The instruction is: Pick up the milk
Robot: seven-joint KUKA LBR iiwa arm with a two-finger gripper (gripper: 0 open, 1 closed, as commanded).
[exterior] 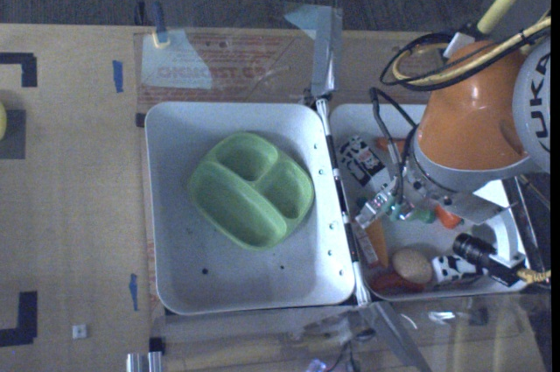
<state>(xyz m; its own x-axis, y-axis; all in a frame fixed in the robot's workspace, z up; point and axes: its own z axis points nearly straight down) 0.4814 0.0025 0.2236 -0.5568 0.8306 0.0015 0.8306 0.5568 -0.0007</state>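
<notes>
Right bin (343,118): gripper (378,206) lowered at left-centre, jaw state cannot tell; milk carton (359,157) just above. Left bin (166,186): green divided plate (252,189), centre.

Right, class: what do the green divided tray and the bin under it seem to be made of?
Green tray: probably moulded plastic, matte; even colour, rounded compartment edges, soft sheen. Left bin: probably smooth white plastic or coated metal; uniform surface, rounded corners.

My worktop (79,213): matt, wood-look board. Bins (166,256): smooth white plastic. Tray (251,189): matt green plastic. My wrist band (472,112): glossy orange.
</notes>
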